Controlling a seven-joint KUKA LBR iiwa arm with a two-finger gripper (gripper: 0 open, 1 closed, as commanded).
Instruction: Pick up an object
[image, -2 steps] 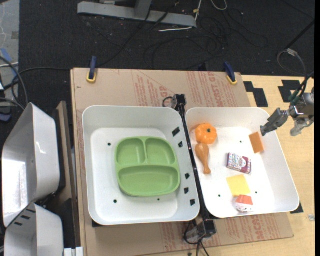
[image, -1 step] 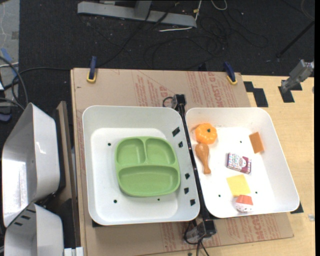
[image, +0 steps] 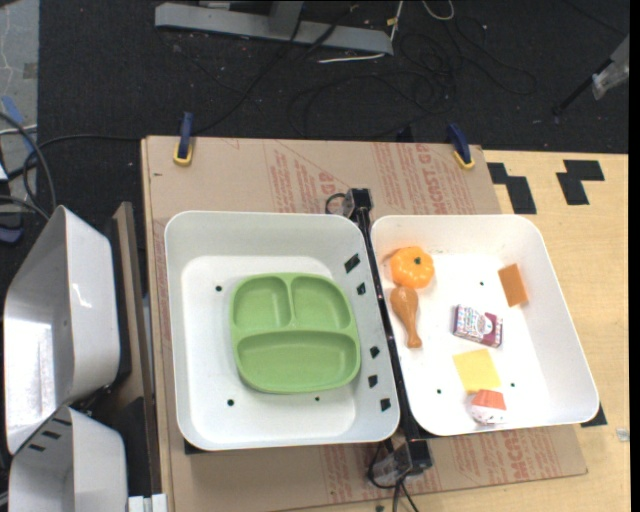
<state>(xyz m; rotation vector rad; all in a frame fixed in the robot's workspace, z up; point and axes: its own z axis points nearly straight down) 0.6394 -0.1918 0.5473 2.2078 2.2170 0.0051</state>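
Cardboard-topped bench (image: 420, 170) carries two bins; the right bin (image: 560, 330) holds a drumstick (image: 406, 312), long axis near-to-far. Gripper state: cannot tell.

At the upper right edge of the camera view, a small pale grey piece (image: 611, 74) juts in at a slant and is cut off by the frame. It hangs over the dark floor (image: 520, 60), well apart from the worktop (image: 300, 165). It is too small and too cropped to tell whether it belongs to the arm. No joint, wrist or orange band can be made out on it, so nothing can be said of the pose from here.
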